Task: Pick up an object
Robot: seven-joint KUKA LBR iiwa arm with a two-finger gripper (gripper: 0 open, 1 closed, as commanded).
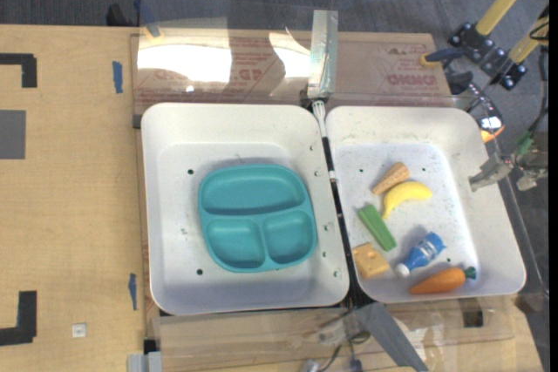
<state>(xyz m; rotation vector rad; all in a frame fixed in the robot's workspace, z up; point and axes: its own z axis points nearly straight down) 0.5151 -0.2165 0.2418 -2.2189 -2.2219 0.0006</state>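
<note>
**Camera view: six small toys wait in the right bin, none yet taken**

Camera view looks down on the desk (61, 187), and nearest along the right bin's (501, 213) front wall lies a toy carrot (438, 280), orange with a green tip. It looks like light, hard plastic, rounded and probably slick; a grip across its thick middle seems safest. Just beside it, a small blue bottle with a white cap (422, 252) lies tilted, likely light and prone to roll, best pinched across the body. A tan cracker-like block (370, 260) sits by the left wall, close enough that one finger may lack room. Further back a green stick (377, 226), flat and narrow, should suit a pinch across its width. Above it the toy banana (407, 196) nearly touches a tan bread-like wedge (390, 178); crowding could spoil a grasp there.

In the left bin (166, 144) rests a teal divided plate (255, 216).

At the far right edge, metal parts that may be the tool (504, 170) hang over the bin's rim; whether it is parted or closed I cannot tell, and nothing appears held.
</note>
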